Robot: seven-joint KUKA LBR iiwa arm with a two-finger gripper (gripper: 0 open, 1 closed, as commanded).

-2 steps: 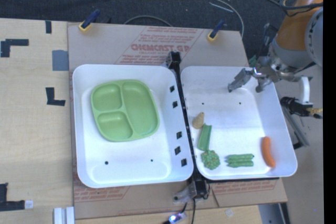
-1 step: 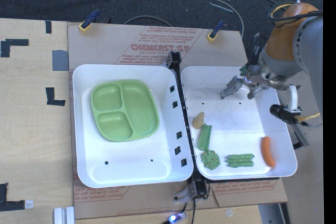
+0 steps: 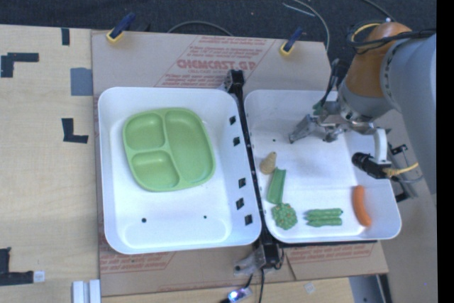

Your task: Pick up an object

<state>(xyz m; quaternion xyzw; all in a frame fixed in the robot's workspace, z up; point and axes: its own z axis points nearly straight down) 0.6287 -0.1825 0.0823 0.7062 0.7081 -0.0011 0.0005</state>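
Nothing is being lifted yet, as far as the view shows; every candidate object is lying on a bin floor, so the pick itself looks to be wholly ahead. Working left to right: the left bin (image 3: 113,174) is sitting on the table (image 3: 35,174) and is carrying a green divided plate (image 3: 168,148), lying flat toward its upper left and well apart from the arm. Across the central divider, the right bin (image 3: 386,229) is holding the small items, all gathered along its lower half. A tan lump (image 3: 267,164) is resting near the divider, with a green stick (image 3: 276,185) lying just beside and below it, tilted slightly. Below that, a green broccoli-like piece (image 3: 284,216) is sitting near the front wall, a green bean pod (image 3: 324,217) is lying flat to its right, and an orange carrot-shaped piece (image 3: 362,205) is lying close to the right wall. The end effector (image 3: 306,130) is hovering over the upper middle of the right bin, its fingers spreading apart and pointing toward the left, with nothing between them. It is standing clear of the tan lump, the nearest item, which is lying below and to its left. The arm is reaching in from the right, its orange band (image 3: 369,71) showing above the wrist, the wrist bending down and leftward into the bin. Judging from this, a descent and closing on one item are both remaining.
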